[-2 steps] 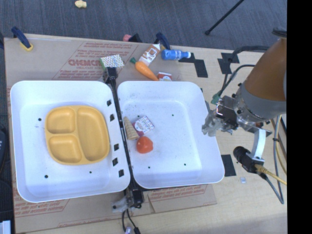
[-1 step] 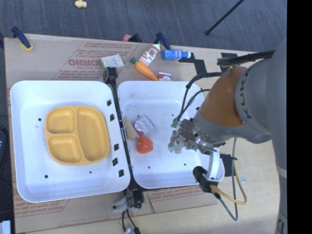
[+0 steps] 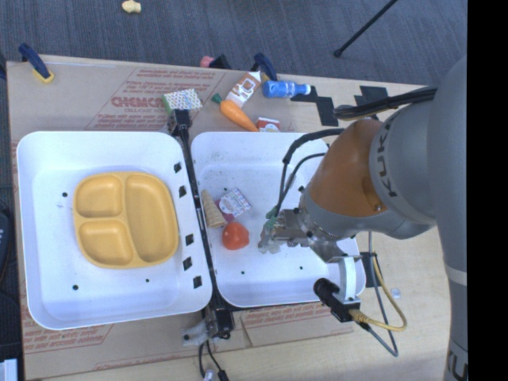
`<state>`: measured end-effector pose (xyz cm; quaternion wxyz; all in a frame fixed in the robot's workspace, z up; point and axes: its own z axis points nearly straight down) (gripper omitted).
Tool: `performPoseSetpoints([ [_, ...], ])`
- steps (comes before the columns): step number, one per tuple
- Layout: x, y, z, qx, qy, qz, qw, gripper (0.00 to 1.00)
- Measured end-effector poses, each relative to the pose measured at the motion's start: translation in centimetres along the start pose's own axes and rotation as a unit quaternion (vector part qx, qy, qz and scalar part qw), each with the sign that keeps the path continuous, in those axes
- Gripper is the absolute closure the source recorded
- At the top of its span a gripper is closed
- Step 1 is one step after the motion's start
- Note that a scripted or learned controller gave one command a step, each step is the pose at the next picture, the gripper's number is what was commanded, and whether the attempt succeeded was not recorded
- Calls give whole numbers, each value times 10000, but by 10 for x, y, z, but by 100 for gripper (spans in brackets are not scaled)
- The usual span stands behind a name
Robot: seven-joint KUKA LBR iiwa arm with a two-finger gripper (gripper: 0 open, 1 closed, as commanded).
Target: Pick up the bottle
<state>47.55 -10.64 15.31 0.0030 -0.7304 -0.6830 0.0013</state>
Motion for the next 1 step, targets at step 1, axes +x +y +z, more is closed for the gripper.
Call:
performPoseSetpoints([
  [1, 16, -1, 1, 1, 2, -183, 9998, 100],
])
